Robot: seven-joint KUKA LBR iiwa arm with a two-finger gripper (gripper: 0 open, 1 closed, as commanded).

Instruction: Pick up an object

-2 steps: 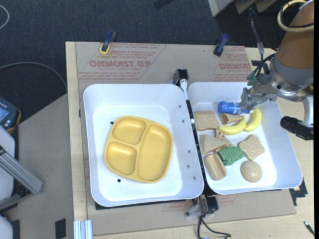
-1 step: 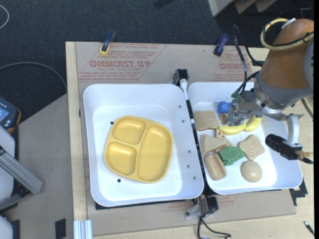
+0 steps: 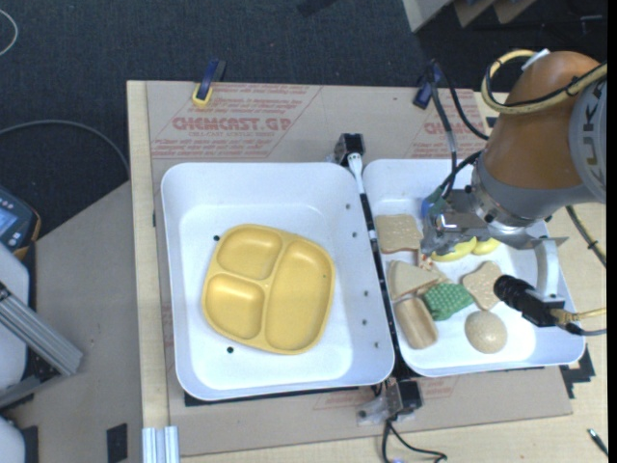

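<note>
While the yellow divided plate point(image 3: 269, 288) fills the left bin point(image 3: 183, 196), the gripper point(image 3: 445, 228) hangs over the right bin's point(image 3: 395, 177) banana point(image 3: 461, 250), grip state unclear.

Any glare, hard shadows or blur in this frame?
Camera view: even, soft light; mild sheen on the yellow plate, no blown-out glare on the left bin; arm shades the right bin near the gripper; small items look soft.

left bin point(image 3: 183, 201): glossy white plastic | plate point(image 3: 268, 287): smooth yellow plastic, soft sheen | bench point(image 3: 154, 123): matt brown board, red print | arm point(image 3: 545, 95): glossy orange shell | green piece point(image 3: 446, 301): rough, knobbly
</note>
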